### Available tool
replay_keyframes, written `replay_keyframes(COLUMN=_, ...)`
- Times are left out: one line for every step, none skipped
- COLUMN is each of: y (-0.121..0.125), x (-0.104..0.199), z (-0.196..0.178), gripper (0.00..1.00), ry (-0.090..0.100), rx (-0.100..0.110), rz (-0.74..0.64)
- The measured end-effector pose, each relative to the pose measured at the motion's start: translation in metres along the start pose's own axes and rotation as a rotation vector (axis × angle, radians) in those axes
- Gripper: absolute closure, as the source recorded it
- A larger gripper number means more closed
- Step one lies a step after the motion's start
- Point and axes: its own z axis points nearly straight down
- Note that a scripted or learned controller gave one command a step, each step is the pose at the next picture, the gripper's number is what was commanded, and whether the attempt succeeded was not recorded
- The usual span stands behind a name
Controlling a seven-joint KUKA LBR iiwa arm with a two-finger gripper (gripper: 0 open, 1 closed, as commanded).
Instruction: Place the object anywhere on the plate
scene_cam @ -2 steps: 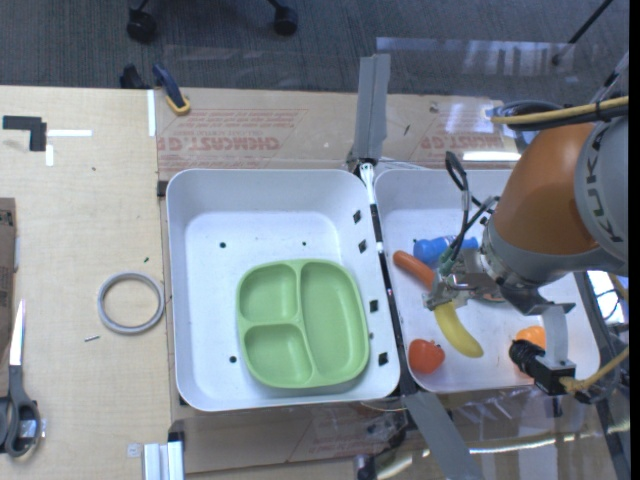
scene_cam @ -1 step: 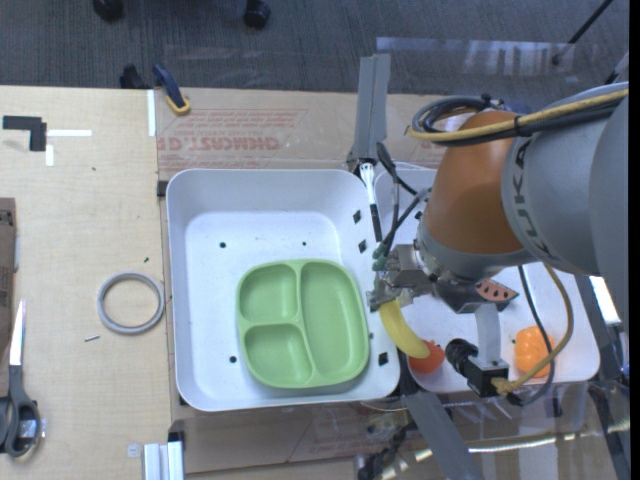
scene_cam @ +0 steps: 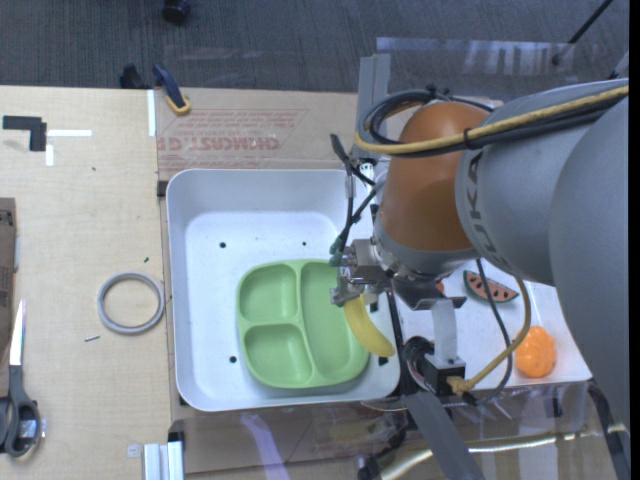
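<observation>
Banana [scene_cam: 367,331] hangs at the right edge of the green plate [scene_cam: 272,320] in the left bin [scene_cam: 200,268], its top end pinched in my gripper [scene_cam: 352,286]. From the camera view I'd worry it's half off the rim: drop here and it could roll into the bin.

Left of the white bin [scene_cam: 200,218] lie a tape ring [scene_cam: 131,301] and, beyond it, scissors [scene_cam: 17,408].
</observation>
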Motion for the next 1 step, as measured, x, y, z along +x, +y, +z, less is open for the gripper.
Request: replay_keyframes(y=0.0000, x=-0.0001, z=0.0000, gripper=0.00, ry=0.000, rx=0.000, rz=0.000)
